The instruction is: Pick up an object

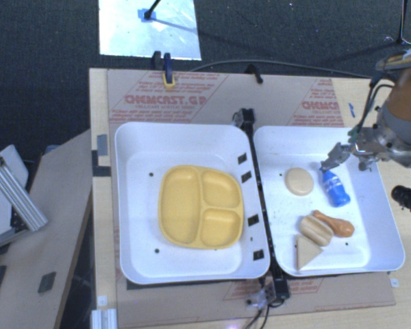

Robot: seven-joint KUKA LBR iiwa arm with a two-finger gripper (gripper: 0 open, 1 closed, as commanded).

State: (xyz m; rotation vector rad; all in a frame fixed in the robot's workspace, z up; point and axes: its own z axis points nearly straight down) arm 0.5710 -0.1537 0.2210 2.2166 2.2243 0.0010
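The arm's two-finger tool hovers spread apart, grasping nothing, over the right shallow white bin, just above the small blue plastic bottle. Near it lie a round beige disc, a tan bun-shaped piece and an orange sausage-like piece. The step in hand looks like the approach; next the tool would need to descend around the bottle and clench.

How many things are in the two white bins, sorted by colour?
Yellow: 1, the divided plate in the left bin
Blue: 1, the small bottle
Beige or tan: 3, the round disc, the hot dog and the wedge, all in the right bin
Total: 5
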